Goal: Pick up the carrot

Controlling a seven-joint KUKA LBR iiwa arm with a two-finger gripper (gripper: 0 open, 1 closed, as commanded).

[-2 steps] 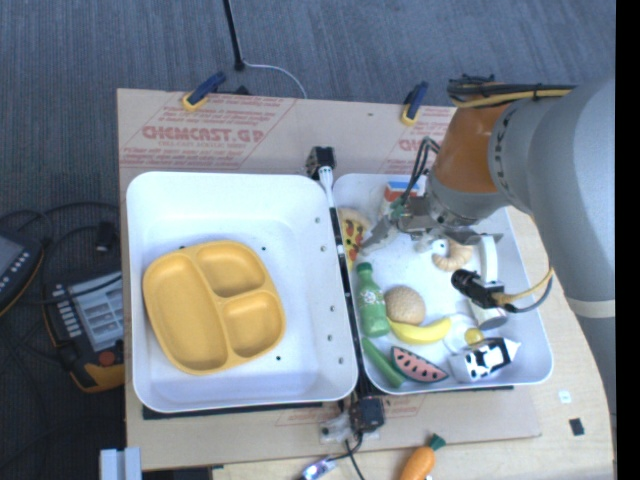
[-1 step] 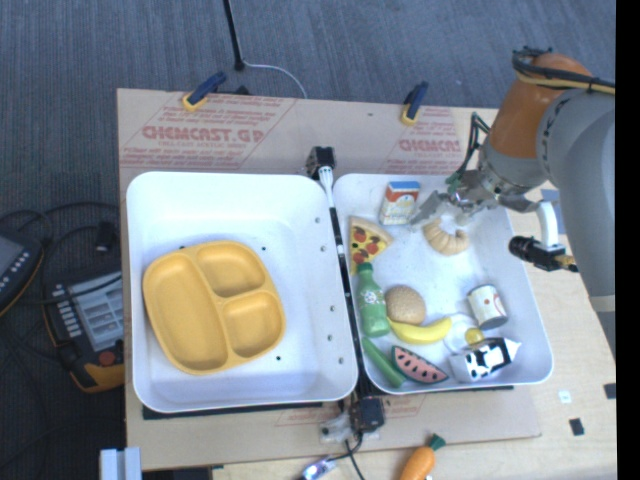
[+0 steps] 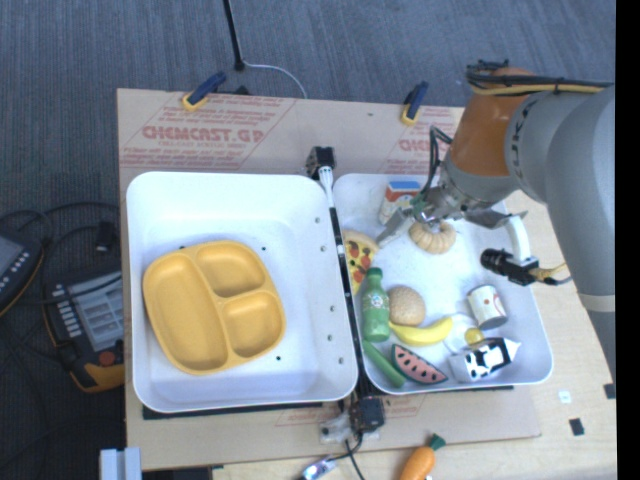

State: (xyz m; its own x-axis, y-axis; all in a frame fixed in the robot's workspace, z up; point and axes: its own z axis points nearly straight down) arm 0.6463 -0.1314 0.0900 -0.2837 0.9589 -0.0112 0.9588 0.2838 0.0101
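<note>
At the right bin's [image 3: 540,338] far edge: gripper [image 3: 428,211] low, finger state unclear. Approach step; must travel to the carrot [image 3: 417,462] on the bench's near edge.

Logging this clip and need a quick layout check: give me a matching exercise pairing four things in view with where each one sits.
Things:
1. carrot
2. yellow divided plate
3. watermelon slice
4. end effector

Places:
A. inside the left bin
B. on the board in front of the bins, outside both
C. near the front edge of the right bin
D. over the back part of the right bin, beside a small tan pumpkin

Pairs: 1-B, 2-A, 3-C, 4-D
</note>
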